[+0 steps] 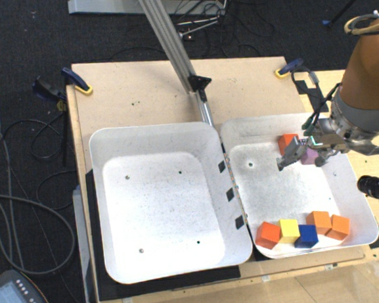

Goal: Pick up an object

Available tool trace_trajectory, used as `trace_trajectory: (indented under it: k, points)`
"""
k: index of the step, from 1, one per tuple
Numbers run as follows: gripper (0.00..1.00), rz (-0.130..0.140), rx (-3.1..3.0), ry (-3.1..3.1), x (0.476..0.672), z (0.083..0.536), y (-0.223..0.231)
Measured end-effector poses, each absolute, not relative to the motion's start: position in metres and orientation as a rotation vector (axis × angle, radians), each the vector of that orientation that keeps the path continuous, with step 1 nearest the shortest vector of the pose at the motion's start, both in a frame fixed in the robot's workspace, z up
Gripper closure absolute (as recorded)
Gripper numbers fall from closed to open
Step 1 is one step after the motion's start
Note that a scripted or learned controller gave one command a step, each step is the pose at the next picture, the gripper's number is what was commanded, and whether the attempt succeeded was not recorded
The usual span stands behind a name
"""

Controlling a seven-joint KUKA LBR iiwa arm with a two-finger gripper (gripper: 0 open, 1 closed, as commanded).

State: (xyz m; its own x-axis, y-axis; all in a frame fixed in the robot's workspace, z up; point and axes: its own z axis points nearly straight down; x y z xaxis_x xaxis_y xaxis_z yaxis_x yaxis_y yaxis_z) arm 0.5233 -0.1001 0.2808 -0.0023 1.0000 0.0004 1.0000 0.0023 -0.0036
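**Claw low in the right bin, nothing lifted yet**

Your gripper point(294, 155) sits low over the upper part of the right bin point(272, 193), with the grey arm point(363, 99) coming in from three o'clock. You cannot tell from this angle whether the fingers are spread or pressed together; they read as a dark grey cluster, and no block shows between them.

Just at twelve o'clock of the claw, touching or nearly touching it, lies an orange-red block point(286, 142). At three o'clock, tucked close under the wrist, a pale purple block point(307, 157) peeks out. Either looks like the likely target.

Farther out, at six o'clock along the bin's near wall, a row of blocks rests together: an orange block point(268, 233), a yellow block point(289, 229), a blue block point(307, 235), and two more orange blocks point(330, 223) beside it.

The left bin point(157, 196) lies at nine o'clock.

By my judgement the reach is done, but the grasp and the lift remain.
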Motion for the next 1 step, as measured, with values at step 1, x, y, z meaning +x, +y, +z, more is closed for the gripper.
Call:
trace_trajectory:
  k: [1]
  points:
    - [0.00,0.000,-2.222,-2.222,0.5238,0.2825,-0.1004]
